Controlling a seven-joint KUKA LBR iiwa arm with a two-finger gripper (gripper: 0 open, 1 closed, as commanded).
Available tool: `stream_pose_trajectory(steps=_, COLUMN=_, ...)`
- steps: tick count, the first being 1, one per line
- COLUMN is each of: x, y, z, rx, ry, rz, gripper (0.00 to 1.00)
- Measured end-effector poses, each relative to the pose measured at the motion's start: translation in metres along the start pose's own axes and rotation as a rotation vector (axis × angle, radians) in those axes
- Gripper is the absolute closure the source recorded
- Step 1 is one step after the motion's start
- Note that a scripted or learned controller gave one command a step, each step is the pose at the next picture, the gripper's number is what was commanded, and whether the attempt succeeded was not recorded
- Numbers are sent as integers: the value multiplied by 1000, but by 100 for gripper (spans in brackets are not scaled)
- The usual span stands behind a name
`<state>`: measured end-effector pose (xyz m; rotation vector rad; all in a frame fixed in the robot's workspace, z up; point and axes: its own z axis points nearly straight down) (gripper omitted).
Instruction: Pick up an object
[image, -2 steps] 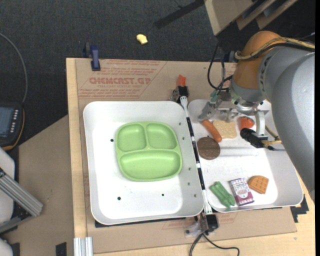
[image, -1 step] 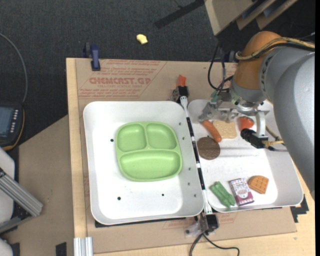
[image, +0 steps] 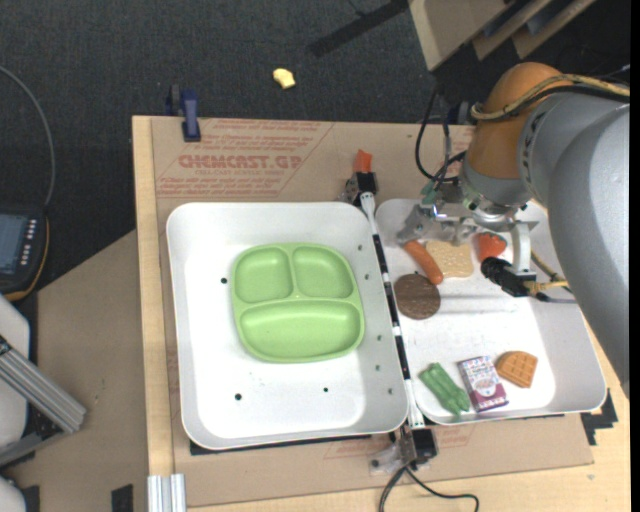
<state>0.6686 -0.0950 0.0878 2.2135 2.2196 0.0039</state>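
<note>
- The arm (image: 560, 130) comes in from the right, and its gripper (image: 452, 225) hangs low over the far end of the right bin (image: 560, 395).
- Honestly can't tell whether the gripper is open or closed; it's a clutter of metal and cable from up here, and nothing visibly sits inside it.
- Right under it, or just beside it, is a tan toast (image: 455, 262), with a hot dog (image: 422, 262) lying slantwise against its left edge.
- Just near of those two sits a brown disc (image: 416, 297), close to the wall between the bins.
- A small red thing (image: 491, 244) sits to the right of the toast, next to some black hardware. Too small to say what it is.
- The near end of the right bin has three things in a row: a green veggie (image: 443, 388) on the left, a purple pack (image: 482, 383) in the middle and a waffle (image: 517, 368) on the right. The veggie and the pack look like they're touching, and the waffle is just beside them.
- The left bin (image: 200, 380) holds a green plate (image: 297, 302) with three compartments, roughly centred and lying flat.
- Both bins sit on a wooden surface (image: 150, 300) with red printed lettering along its far edge.
- A small yellow bit (image: 284, 77) lies on the dark floor beyond the surface.
</note>
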Motion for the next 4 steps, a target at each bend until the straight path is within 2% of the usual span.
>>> stream_pose_trajectory(steps=2, x=-3, y=0, z=0, rx=0, ry=2, rz=0, gripper=0)
stream_pose_trajectory(steps=3, x=-21, y=-86, z=-2, rx=-2, ry=0, rz=6, gripper=0)
stream_pose_trajectory(steps=4, x=-8, y=-15, z=2, rx=0, ry=2, rz=0, gripper=0)
